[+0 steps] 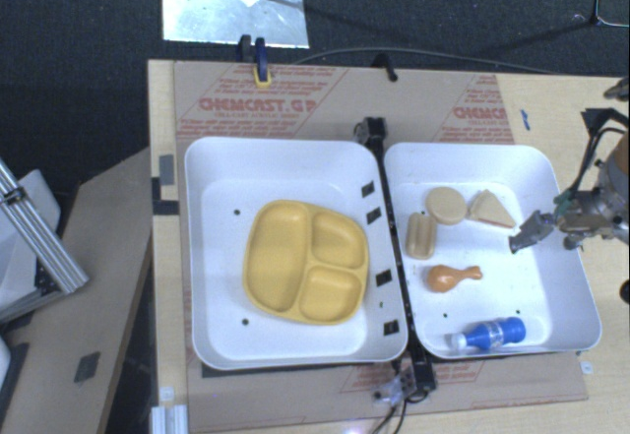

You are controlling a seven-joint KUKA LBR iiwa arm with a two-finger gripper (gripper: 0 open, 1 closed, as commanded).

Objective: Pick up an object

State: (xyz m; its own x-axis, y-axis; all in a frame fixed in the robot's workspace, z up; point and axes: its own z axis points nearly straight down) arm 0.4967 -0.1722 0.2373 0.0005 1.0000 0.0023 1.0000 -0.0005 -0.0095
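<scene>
Left bin (212, 225) is holding a yellow tray (305, 262), three compartments, sitting roughly centre, slightly toward 3 o'clock of the bin floor. Tray is lying flat, not touching the bin walls.

Black divider clips (377, 216) are running down the seam between the two bins.

Right bin (571, 309) is carrying five items, all loose:
- tan cylinder (421, 235), lying at about 9 o'clock of the bin.
- round tan disc (445, 205), just at 1 o'clock of the cylinder, close to touching it.
- pale wedge (491, 210), at 3 o'clock of the disc, just beside it.
- orange drumstick (452, 276), sitting at 6 o'clock of the cylinder, near bin centre, thin end pointing to 3 o'clock.
- blue bottle (489, 335), white cap end toward 9 o'clock, lying at 6 o'clock of the bin against the front wall.

Gripper (522, 238) is hanging over the right bin's 3 o'clock side, coming in from the right edge. Dark fingertip is pointing toward 8 o'clock, sitting apart from every item; wedge is the nearest. Nothing is showing between the fingers. Can't tell whether they are apart or together from this angle.
</scene>
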